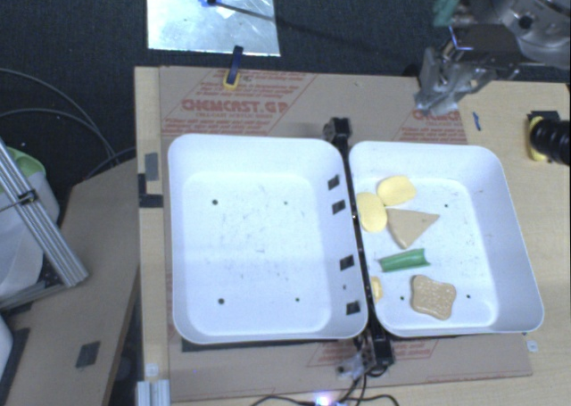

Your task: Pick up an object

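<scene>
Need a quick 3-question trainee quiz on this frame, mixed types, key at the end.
1. True or false: the hand hangs above the bench beyond the right bin's far rim.
2. Which item lies nearest the right bin's near rim? A) green piece B) tan wedge C) toast-like piece
3. Fill in: the two yellow pieces lie in the ___ bin.

Key: 1 true; 2 C; 3 right.
</scene>
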You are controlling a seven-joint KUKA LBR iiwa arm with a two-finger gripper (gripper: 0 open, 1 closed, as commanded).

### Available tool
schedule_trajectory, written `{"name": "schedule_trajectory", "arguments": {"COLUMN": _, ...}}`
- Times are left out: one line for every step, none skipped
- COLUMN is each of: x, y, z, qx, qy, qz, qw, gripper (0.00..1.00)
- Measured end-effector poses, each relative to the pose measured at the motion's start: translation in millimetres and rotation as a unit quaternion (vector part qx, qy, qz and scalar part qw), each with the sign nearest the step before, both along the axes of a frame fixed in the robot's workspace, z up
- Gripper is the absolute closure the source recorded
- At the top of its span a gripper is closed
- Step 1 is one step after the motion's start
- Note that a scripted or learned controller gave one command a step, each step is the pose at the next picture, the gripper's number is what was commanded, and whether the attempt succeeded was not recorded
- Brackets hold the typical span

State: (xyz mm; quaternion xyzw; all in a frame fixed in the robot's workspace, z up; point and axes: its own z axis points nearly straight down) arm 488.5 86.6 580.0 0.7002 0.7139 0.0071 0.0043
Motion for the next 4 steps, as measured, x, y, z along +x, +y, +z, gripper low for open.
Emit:
{"name": "schedule_trajectory", "arguments": {"x": 0, "y": 0, "z": 11, "qx": 0.0004, "qy": -0.002, "qz": 0.002, "qw": 1.0000, "gripper": 1.00}}
{"name": "schedule_trajectory", "arguments": {"x": 1, "y": -1, "z": 22, "qx": 0.0006, "qy": -0.003, "qz": 0.003, "qw": 1.0000, "gripper": 1.00}}
{"name": "schedule_trajectory", "arguments": {"x": 1, "y": -1, "z": 34, "qx": 0.0010, "qy": -0.005, "qz": 0.004, "qw": 1.0000, "gripper": 1.00}}
{"name": "schedule_trajectory", "arguments": {"x": 1, "y": -2, "z": 45, "qx": 0.0013, "qy": -0.007, "qz": 0.005, "qw": 1.0000, "gripper": 1.00}}
